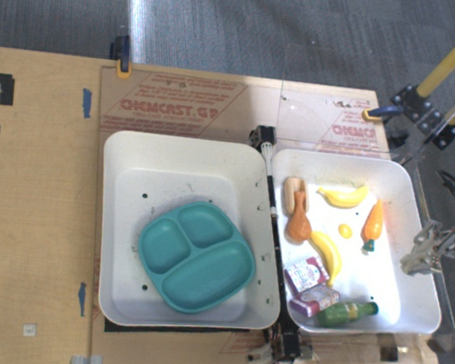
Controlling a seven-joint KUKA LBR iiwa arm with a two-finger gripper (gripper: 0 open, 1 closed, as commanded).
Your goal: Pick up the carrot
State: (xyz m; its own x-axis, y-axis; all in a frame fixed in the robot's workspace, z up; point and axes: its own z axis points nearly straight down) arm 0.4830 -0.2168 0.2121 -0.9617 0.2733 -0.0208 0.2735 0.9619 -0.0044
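1 carrot [374, 221] — right bin [419, 312], near claw [427, 251]

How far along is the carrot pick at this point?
Nothing looks done: the carrot lies on the floor of the right bin, near its right wall. In hand: the end effector sits at the bin's right rim, apart from the carrot. Left: reach the carrot, grasp it and lift.

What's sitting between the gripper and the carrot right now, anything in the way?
Nothing visible. The gripper sits at the right bin's right rim, and the carrot lies just to its upper left on bare bin floor. The upper banana lies to the carrot's left, off that path.
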